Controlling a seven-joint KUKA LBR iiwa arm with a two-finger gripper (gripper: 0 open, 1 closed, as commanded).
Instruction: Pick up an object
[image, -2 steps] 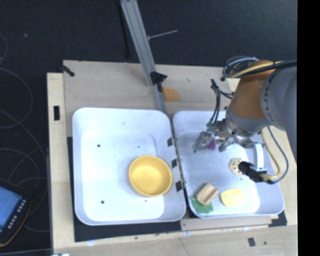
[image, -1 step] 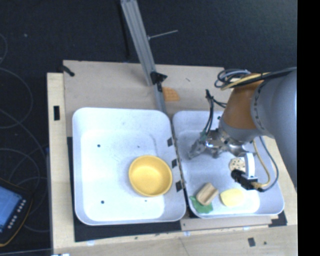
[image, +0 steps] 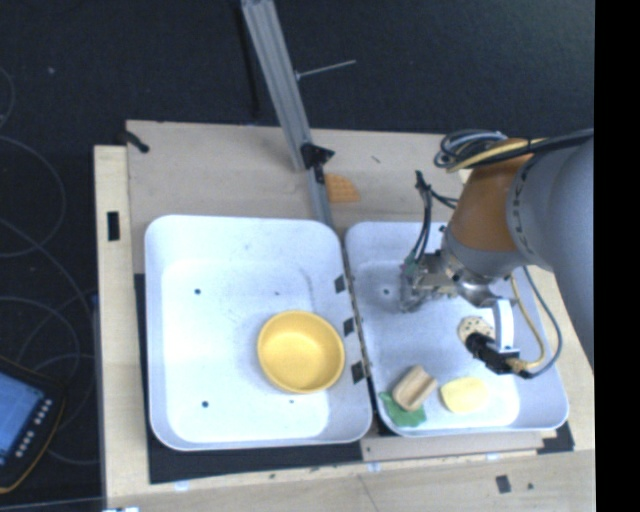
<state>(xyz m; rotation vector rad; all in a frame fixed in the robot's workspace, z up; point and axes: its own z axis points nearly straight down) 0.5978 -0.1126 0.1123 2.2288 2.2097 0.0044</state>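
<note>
Gripper low over right bin floor, finger state cannot be told, one tan block on a green scrap, one yellow piece beside it, one yellow bowl in left bin, metal pole behind.

Lighting was even and moderately bright; the white bins showed mild glare, soft shadows, and slight overall blur.

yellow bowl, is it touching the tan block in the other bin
Apart. The camera view shows the yellow bowl in the left bin and the tan block in the right bin, with both bins' rims plainly between them.
</note>
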